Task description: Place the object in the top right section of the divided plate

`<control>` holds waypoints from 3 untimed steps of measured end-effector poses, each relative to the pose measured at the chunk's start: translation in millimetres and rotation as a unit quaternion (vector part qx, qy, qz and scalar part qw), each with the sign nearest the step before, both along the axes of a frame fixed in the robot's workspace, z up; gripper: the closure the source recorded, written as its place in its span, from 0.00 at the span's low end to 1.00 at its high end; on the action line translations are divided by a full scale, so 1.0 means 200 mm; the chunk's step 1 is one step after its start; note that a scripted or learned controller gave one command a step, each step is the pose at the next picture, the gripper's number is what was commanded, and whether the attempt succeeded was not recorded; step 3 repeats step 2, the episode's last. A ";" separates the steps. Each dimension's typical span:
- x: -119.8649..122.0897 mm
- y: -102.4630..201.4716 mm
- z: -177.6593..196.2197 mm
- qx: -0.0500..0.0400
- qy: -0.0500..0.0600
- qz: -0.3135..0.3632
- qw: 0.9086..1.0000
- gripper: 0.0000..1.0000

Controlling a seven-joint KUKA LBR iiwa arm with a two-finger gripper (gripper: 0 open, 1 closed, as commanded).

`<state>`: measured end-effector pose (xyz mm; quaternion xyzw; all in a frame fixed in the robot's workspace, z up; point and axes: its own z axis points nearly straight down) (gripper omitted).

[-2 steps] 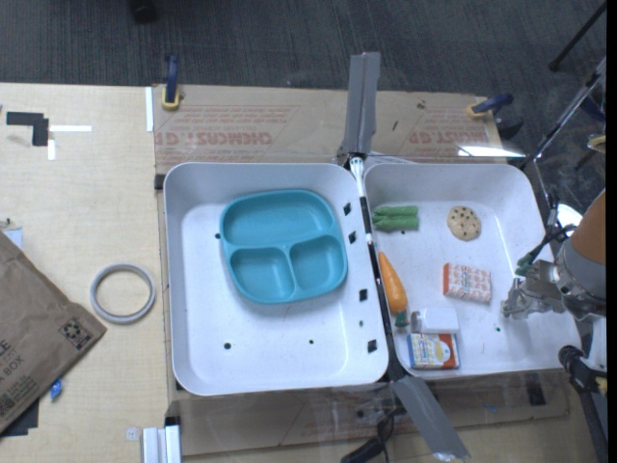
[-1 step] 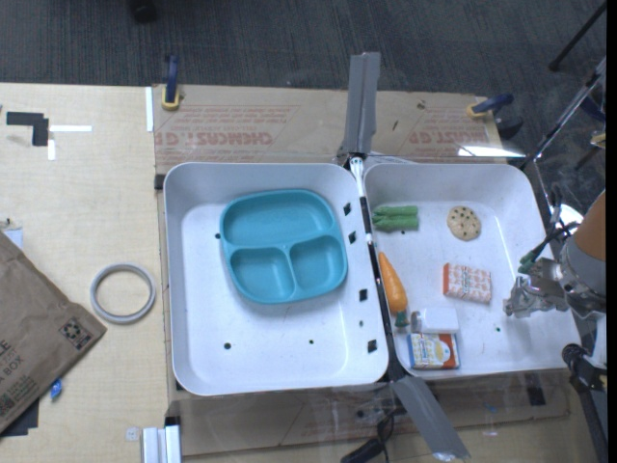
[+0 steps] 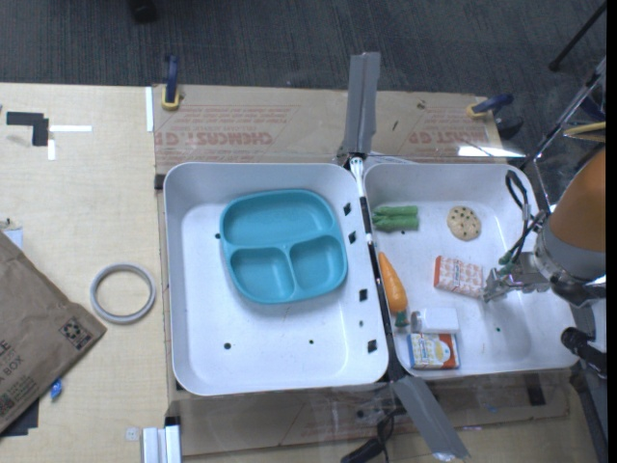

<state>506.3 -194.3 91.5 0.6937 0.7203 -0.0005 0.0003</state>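
End effector (image 3: 496,285), grip state I cannot tell: just right of the orange-and-white snack packet (image 3: 458,275); teal divided plastic plate (image 3: 283,245) far left.

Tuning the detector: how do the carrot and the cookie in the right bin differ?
The carrot is orange, long and tapered; the cookie is tan, round and flat with dark chips. The carrot lies against the bin's left wall, the cookie nearer the far middle. Both are small toy foods lying loose in the right bin.
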 end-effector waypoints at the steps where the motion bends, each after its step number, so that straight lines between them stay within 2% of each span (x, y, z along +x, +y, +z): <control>1: -0.15 -0.14 0.00 0.001 0.001 -0.092 0.996 1.00; 2: -0.15 -0.10 0.00 0.001 0.001 -0.145 0.989 1.00; 3: -0.15 -0.10 0.00 0.001 0.001 -0.145 0.989 1.00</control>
